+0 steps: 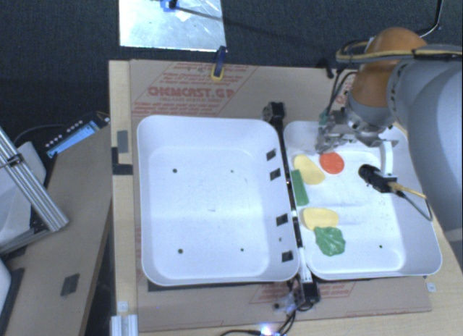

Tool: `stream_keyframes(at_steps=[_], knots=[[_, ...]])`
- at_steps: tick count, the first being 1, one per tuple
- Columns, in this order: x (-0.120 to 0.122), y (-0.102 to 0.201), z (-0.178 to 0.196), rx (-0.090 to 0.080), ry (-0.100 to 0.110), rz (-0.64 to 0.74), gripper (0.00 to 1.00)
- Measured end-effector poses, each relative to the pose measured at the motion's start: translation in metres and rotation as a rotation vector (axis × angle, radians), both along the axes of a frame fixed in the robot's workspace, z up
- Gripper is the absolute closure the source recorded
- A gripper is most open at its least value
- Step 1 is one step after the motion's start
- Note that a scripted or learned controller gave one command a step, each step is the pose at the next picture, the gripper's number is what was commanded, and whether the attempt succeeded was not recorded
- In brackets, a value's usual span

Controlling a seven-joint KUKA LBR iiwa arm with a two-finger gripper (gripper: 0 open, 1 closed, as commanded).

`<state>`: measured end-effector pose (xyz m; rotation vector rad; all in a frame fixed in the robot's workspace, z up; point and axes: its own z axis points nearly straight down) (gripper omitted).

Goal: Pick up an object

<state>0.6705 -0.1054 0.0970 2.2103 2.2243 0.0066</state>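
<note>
Orange-red disc (pixel 332 163) lies in the right bin (pixel 412 255), just beside a yellow piece (pixel 309 170). Gripper (pixel 329 139) hovers directly above it; finger spread cannot be determined. Nothing lifted: grasp and raise remain outstanding.

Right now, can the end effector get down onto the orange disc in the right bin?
Probably yes. The end effector hangs just above the orange disc, with nothing over it. A yellow piece lies close on the disc's left and could crowd the descent.
</note>
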Motion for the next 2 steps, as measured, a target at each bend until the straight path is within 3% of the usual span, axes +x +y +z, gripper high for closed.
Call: stream_keyframes(at_steps=[1, 2], knots=[[-0.003, 0.064, 0.125, 0.002, -0.006, 0.004, 1.0], [-0.007, 0.16, 0.264, 0.005, -0.011, 0.009, 1.0]])
